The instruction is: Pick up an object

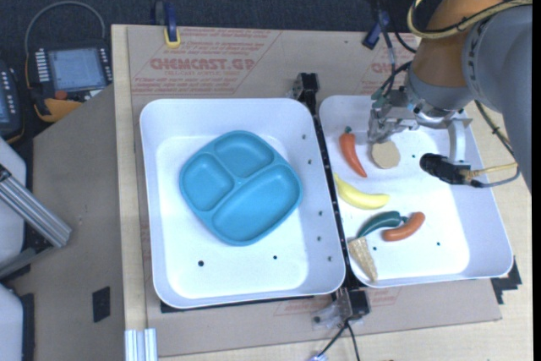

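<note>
Right bin (482, 254): one banana (362, 195), two peppers, one sausage (403, 226), one cookie (385, 155).

arm (499, 46): grey, entering from the right, bent downward at the wrist. orange band (452, 30): above the wrist, uppermost in view. gripper (382, 131): pointing down, low over the bench, finger state unclear.

Two shallow white bins, a left bin (161, 207) and a right bin (473, 249), are carried side by side on the brown paper-covered table (254, 63).
</note>
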Controlling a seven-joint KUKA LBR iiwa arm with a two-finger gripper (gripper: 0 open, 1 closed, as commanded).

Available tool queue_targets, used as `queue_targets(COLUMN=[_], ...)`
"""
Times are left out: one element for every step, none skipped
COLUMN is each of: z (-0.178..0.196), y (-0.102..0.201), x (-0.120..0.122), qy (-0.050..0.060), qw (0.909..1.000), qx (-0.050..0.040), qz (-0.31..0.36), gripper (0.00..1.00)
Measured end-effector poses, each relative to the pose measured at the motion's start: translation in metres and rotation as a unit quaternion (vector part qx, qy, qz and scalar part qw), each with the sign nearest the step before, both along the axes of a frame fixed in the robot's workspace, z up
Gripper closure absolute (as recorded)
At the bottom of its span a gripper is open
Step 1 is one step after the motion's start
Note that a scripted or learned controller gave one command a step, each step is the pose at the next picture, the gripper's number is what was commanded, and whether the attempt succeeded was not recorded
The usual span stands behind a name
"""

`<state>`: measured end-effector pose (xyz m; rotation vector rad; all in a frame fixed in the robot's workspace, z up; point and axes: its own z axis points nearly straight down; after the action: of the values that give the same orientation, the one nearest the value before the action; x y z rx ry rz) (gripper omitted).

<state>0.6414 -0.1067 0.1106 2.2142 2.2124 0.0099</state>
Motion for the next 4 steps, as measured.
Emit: queue_targets(z=[0.062,0.127,0.131,0.119], y=[-0.003,-0.001,-0.001,0.057], x=[0.007,0.009,0.01,0.008], qy=[0.002,0.002,0.004,0.008], qw=[1.0,1.0,1.0,1.0], qx=[0.0008,0.0007,0.0012,0.0027], qz=[0.001,0.001,0.001,0.003], gripper=[1.0,1.0,1.0,1.0])
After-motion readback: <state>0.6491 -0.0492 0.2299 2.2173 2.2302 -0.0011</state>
